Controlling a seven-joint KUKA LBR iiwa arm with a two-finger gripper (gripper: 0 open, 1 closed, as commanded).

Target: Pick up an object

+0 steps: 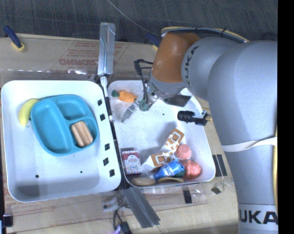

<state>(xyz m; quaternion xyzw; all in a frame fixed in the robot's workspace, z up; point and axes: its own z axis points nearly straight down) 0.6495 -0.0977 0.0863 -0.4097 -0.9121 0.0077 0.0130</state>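
My gripper is low over the far left part of the right bin, under the orange-banded wrist. A small orange carrot lies just to its left, near the bin's far corner. Toward the near side of this bin lie a red box, two brown-and-white packets, a pink ball, a red ball and a blue packet. Nothing shows as held.
The left bin holds a blue divided plate with a brown roll in one compartment, and a banana at the plate's left. The raised divider between the bins runs close to the gripper's left.
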